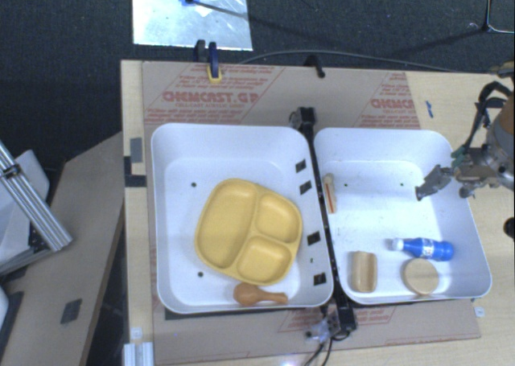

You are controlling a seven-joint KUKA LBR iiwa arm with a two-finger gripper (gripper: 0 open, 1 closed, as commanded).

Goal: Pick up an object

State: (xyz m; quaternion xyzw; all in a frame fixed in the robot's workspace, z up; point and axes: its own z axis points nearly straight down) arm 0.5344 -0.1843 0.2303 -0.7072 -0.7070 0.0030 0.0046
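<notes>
Camera view, approach step: tool, state indiscernible, hovers over the right bin, apart from blue bottle, round disc and wooden block. Next: descend squarely over one object.

Worktop: pale wood surface, covered over most of its width by a brown sheet with red lettering. Two shallow white bins sit on the sheet side by side, touching along their inner walls: left bin, right bin. A row of black clips runs along the seam between them. A blue and yellow clamp grips the worktop's far edge.
</notes>
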